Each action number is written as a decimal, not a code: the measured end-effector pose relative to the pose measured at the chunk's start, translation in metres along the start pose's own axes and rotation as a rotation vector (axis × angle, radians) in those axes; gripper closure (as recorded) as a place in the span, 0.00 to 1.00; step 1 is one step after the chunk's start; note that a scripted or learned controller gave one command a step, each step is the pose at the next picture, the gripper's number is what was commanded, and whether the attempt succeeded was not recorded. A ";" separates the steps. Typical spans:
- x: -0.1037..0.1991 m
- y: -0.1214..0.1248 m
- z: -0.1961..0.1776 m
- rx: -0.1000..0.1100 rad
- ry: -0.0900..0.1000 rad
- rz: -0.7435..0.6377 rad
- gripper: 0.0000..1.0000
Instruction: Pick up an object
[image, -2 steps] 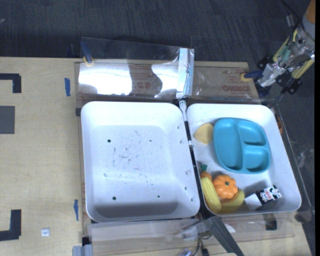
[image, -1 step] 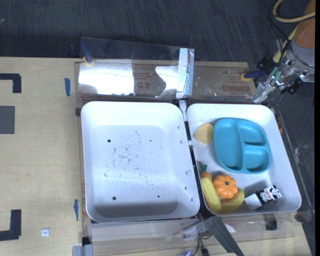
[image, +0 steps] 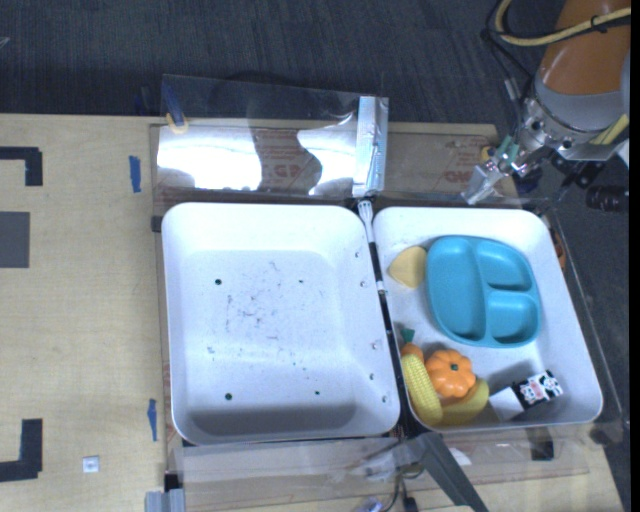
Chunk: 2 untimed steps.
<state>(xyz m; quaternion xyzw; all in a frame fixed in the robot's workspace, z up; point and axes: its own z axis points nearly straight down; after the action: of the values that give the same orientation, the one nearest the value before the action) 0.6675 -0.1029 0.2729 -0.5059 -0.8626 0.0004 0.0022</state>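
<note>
At the near edge of the right-hand shallow white plastic bin (image: 575, 330) I see a cluster of small things: a yellow ear of toy corn (image: 420, 385) lying along the left wall, a small orange toy pumpkin (image: 452, 373) touching it on the right, and something yellow (image: 478, 400) tucked under and behind the pumpkin that I can't identify. Just right of those, near the bin's near-right corner, sits a small black-and-white block-like item (image: 537, 390), apart from the pumpkin. Farther in, a blue divided plastic plate (image: 480, 290) with three compartments takes up the middle of that bin, and a pale yellow rounded piece (image: 407, 267) lies touching its left rim. The left-hand shallow white plastic bin (image: 270, 320) sits beside it, the two walls touching. Beyond the left bin, a clear plastic sheet (image: 270, 145) catches glare on the light wooden tabletop (image: 70, 330). Farthest, above the right bin's far-right corner, the end effector (image: 495, 175) hangs with nothing in it; whether it's released or clenched I cannot tell.
</note>
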 end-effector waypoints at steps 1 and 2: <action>0.030 0.016 0.010 0.001 -0.001 -0.141 1.00; 0.027 0.014 -0.008 -0.004 -0.006 -0.205 1.00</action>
<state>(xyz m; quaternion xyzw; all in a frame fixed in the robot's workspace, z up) 0.6668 -0.0721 0.2807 -0.4150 -0.9098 0.0000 -0.0017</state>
